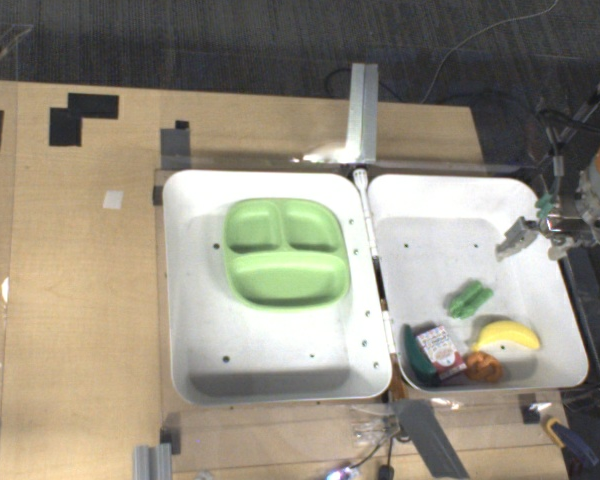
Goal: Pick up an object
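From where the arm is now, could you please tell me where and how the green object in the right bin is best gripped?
Grip the green object across its short width, near the middle, coming straight down from above. It lies flat and elongated, slanting on the floor of the right bin, apart from the banana and the other items, so there should be room on both long sides.

Bright, even light from overhead on the desk (70,298); the two white bins glare close to washed-out, the left bin (195,268) showing a soft grey shadow along its near wall; a hot specular patch sits on the metal post (363,118) between them; the dark carpet (230,18) up top stays dim; focus is soft throughout, and detail smears at the right edge.
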`<action>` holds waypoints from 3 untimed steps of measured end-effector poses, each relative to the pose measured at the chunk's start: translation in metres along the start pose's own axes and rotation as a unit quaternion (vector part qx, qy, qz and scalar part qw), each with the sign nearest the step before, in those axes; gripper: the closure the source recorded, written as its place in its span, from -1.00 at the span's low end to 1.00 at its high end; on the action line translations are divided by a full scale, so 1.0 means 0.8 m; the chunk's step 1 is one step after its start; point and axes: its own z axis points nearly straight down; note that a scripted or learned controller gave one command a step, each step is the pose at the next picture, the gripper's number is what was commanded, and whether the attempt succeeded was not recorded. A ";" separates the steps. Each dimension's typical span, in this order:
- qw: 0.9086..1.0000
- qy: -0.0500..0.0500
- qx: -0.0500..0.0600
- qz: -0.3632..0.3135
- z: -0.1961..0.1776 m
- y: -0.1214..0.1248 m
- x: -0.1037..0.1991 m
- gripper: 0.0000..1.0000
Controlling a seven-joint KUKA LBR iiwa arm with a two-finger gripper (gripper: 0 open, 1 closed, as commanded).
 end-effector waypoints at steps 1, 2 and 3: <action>1.000 0.000 0.000 -0.006 0.081 0.017 -0.006 -1.00; 0.994 -0.002 -0.005 -0.113 0.158 0.023 0.003 -1.00; 0.987 -0.004 -0.008 -0.163 0.156 -0.018 0.037 -1.00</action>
